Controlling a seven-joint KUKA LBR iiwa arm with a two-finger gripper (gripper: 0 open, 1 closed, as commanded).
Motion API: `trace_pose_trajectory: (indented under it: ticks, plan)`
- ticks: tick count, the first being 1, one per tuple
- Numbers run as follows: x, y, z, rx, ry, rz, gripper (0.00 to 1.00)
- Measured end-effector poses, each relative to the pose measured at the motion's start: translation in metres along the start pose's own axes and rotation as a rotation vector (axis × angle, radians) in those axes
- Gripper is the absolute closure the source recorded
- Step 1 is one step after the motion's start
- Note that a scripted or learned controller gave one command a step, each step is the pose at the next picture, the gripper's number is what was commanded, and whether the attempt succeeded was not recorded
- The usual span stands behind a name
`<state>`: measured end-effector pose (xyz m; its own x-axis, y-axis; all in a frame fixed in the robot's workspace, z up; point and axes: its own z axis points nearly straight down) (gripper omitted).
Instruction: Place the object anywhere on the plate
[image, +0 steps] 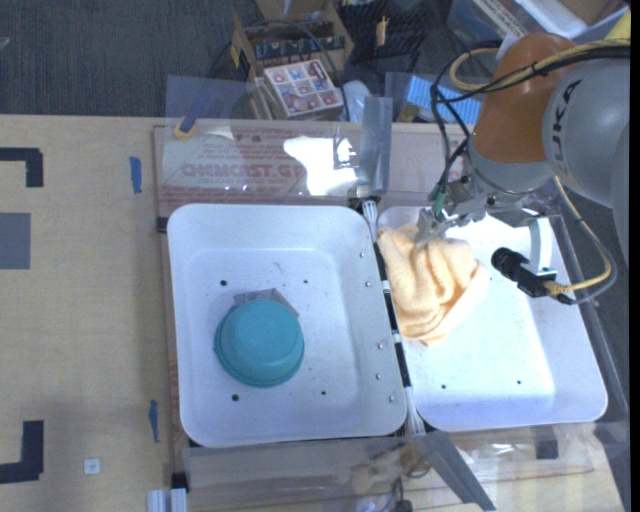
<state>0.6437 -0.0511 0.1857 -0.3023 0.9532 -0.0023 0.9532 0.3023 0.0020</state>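
Grey arm (560, 110) reaching from right; jaws (440, 222) on yellow cloth (430, 280).

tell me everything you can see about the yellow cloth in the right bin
The soft, pale yellow cloth looks like crumpled terry fabric, bunched into thick folds. It sits at the left side of the shallow white right bin, its left edge against the divider between the bins. Its top is gathered upward to the arm's claw, which meets it there, so the cloth hangs or drapes from that point down to the bin floor.
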Motion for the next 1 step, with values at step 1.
trace_pose_trajectory:
  ticks: [1]
  plan:
    - [0.0600, -0.0728, -0.0419, 0.003, 0.003, -0.055, 1.00]
